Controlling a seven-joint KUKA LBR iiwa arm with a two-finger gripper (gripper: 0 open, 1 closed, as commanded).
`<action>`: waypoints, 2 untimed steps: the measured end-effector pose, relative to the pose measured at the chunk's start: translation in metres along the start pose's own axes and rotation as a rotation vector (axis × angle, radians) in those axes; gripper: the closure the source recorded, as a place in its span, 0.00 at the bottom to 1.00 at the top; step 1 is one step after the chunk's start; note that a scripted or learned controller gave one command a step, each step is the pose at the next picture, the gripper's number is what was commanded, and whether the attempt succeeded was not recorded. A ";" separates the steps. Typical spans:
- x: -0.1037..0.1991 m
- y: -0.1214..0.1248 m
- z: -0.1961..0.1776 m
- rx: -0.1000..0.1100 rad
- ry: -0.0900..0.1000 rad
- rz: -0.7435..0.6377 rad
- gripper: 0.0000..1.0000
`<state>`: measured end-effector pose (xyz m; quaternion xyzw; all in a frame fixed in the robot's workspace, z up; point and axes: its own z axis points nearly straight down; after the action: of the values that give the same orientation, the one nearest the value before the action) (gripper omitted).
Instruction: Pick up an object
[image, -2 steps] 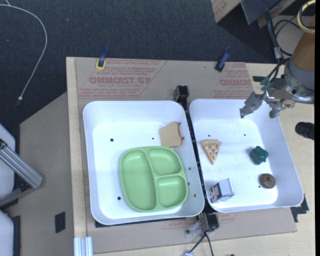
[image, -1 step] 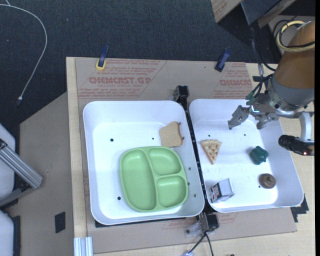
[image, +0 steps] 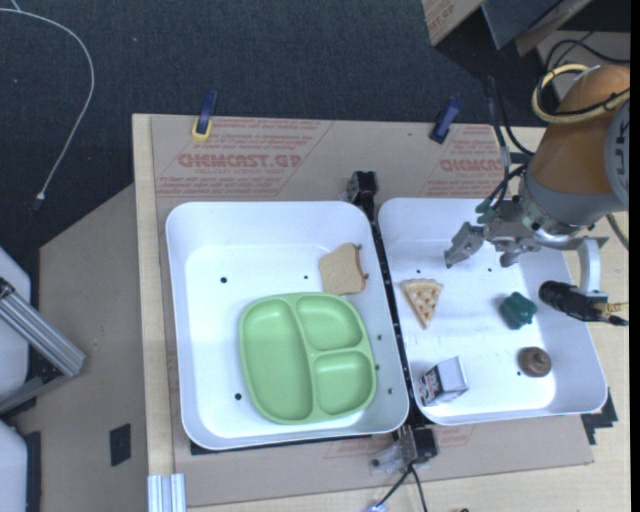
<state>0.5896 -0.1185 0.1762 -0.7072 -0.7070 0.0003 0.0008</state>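
Note:
My gripper (image: 487, 248) hangs over the back of the right bin (image: 420, 222), its two fingers spread apart with nothing between them. A pizza slice (image: 422, 300) lies in front of it and to the left, in the same bin. To the right of the slice sits a small dark green object (image: 518, 310). A brown doughnut-shaped piece (image: 534, 362) lies nearer the front right. A small grey and silver packet (image: 444, 380) rests at the front left of that bin.
The left bin (image: 200, 260) holds a green divided plate (image: 305, 356) and a slice of toast (image: 343, 270) near its right wall. A black clip (image: 362, 186) sits at the back between the bins. The arm's orange band (image: 590, 95) rises at the upper right.

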 end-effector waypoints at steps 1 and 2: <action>-0.010 0.000 0.055 0.005 0.001 0.001 0.00; -0.009 0.002 0.041 -0.003 -0.001 0.000 1.00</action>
<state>0.5913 -0.1280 0.1357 -0.7074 -0.7069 -0.0004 -0.0004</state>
